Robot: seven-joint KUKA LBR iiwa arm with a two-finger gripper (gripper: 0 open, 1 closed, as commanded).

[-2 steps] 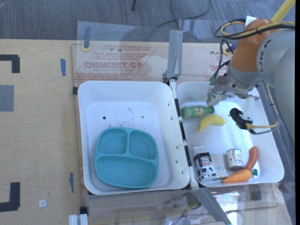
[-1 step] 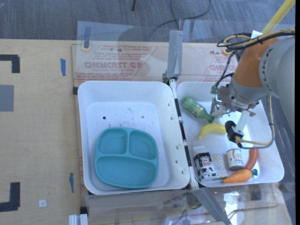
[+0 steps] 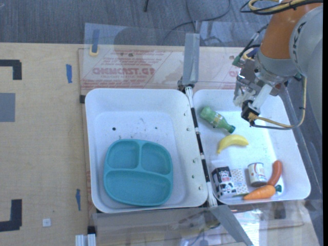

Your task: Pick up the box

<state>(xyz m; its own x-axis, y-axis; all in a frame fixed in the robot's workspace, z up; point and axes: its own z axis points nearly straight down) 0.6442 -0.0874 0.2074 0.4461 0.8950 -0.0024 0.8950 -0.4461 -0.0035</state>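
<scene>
Your right bin (image 3: 279,137): smooth curved yellow banana (image 3: 232,142) mid-floor. Box (image 3: 226,181), small black-and-white printed carton, below banana near front wall. Green bottle (image 3: 216,119) lying above-left of banana. Short can (image 3: 256,173), orange carrot (image 3: 261,192), red sausage shape (image 3: 277,171) below-right of banana. Left bin (image 3: 97,106): teal three-part plate (image 3: 138,172). Tool (image 3: 242,94) above banana; open or closed, you cannot tell.

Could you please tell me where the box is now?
In the camera view, the box lies in the near-left corner of the right bin, beside the can and below the banana.
</scene>
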